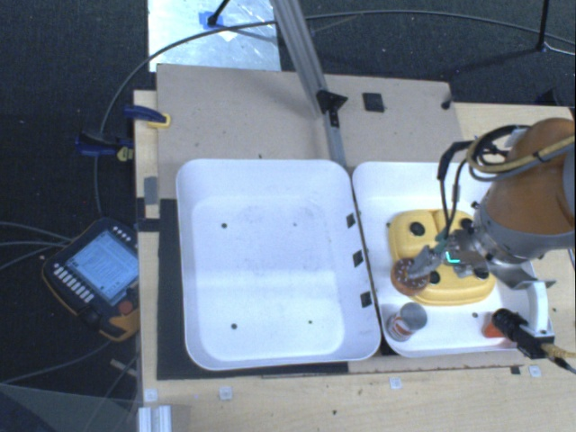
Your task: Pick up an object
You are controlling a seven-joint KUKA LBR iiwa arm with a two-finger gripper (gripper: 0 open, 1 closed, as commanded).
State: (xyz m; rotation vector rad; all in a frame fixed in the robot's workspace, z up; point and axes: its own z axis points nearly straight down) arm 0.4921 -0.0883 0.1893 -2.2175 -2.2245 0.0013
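Observation:
A flat yellow object (425,234) with dark spots lies in the right bin (382,187). A round brown object (409,277) rests against its front left edge. My gripper (439,261) is low over the yellow object, right beside the brown one, under the grey and orange wrist (531,196). A small cylinder with a grey top (407,319) stands near the bin's front left corner. A small orange thing (490,328) lies at the bin's front right, partly hidden by a black part of the arm.
The left bin (265,264) lies beside the right one, joined by black clips (358,257). A slanted metal pole (306,52) crosses the back of the bench. A teach pendant (94,273) sits off the bench to the left.

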